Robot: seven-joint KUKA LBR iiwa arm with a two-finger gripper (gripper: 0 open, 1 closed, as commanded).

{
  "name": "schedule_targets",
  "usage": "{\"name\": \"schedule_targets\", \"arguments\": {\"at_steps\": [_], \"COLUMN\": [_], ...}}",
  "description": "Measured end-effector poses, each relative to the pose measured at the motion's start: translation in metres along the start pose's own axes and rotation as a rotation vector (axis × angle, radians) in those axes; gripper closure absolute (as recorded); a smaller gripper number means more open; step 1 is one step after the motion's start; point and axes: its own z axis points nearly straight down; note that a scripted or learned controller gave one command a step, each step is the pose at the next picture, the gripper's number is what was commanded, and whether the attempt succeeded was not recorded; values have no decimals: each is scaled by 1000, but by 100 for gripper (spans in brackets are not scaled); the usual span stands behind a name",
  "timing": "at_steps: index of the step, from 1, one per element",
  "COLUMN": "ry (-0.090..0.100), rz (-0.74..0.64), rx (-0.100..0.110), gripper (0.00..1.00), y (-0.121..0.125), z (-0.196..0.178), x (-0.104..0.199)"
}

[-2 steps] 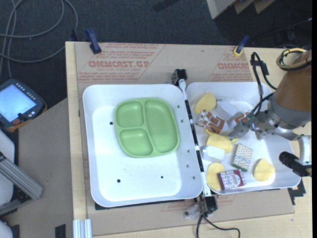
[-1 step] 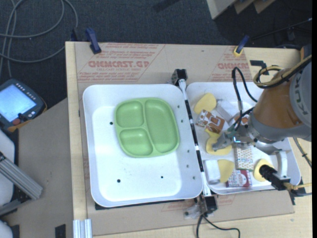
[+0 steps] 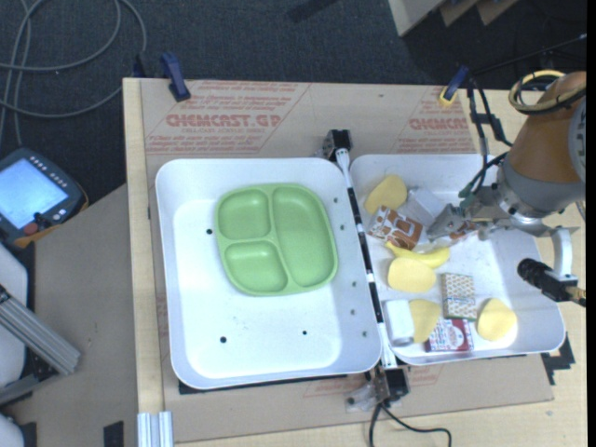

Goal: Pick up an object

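The right white bin holds several small things. Among them are a yellow wedge, a brown and white packet, a yellow banana-like piece and a pale yellow lump. Nearer the front lie a checkered packet, a yellow ball and a red and white packet. My gripper reaches in from the right and hangs low in the middle of this bin. It is just above the banana-like piece and beside the brown packet. I see nothing lifted clear of the bin floor.
The left white bin holds a green divided plate. A black divider rail runs between the bins. Clamps sit at the bench's back edge. A white block lies at the right bin's front left.
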Motion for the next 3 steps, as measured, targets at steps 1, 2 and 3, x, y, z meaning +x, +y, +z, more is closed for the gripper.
{"name": "schedule_targets", "arguments": {"at_steps": [1,2,3], "ry": [-1,-4,2], "rz": [-1,-2,-1], "rx": [-1,-6,-5], "gripper": [0,100,100], "y": [48,50,50], "z": [40,29,38], "x": [-28,-28,53]}}
